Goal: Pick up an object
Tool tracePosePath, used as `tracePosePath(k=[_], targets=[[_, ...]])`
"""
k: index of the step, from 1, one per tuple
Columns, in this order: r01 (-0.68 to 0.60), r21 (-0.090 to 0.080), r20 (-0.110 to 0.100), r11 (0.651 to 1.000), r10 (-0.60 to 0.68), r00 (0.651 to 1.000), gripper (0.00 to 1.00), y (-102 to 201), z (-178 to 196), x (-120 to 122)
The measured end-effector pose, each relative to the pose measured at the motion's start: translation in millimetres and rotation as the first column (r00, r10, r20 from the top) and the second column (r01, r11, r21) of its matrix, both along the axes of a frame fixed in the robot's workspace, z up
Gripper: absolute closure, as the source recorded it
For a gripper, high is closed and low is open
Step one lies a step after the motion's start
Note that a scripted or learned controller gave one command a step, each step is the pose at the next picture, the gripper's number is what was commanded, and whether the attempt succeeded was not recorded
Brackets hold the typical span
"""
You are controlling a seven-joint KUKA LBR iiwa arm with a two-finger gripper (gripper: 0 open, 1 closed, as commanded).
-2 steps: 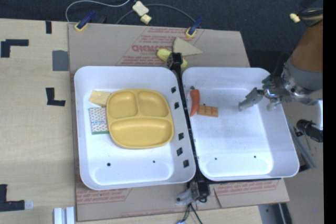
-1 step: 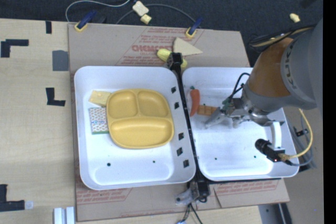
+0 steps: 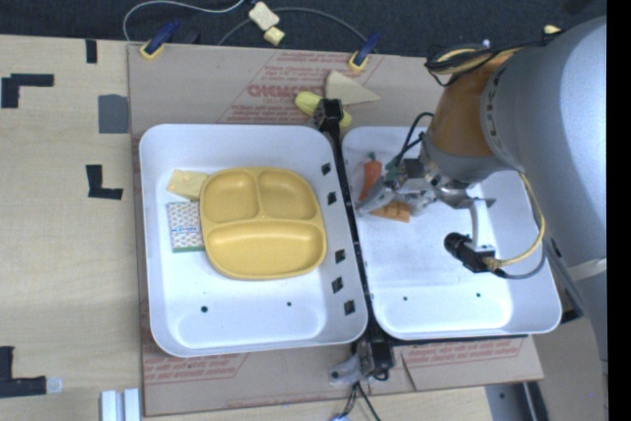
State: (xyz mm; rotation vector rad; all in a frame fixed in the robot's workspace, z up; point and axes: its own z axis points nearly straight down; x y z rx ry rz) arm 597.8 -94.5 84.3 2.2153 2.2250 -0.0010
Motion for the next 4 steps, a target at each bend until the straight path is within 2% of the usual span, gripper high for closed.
tracePosePath(k=[1,2,3,4], targets=[[0.001,0.001,0.002,1.000,-0.001,1.000,0.00,-4.4,1.4,52.2],[0.002,0.002,0.000,1.000,-0.002,1.000,0.00,-7.7,1.1,71.5],[0.004,0.000,0.002,1.000,-0.004,1.000,0.00,-27.4,1.8,71.3],[0.002,-0.002,0.003,1.000,-0.002,1.000,1.00,-26.9,12.8,71.9]])
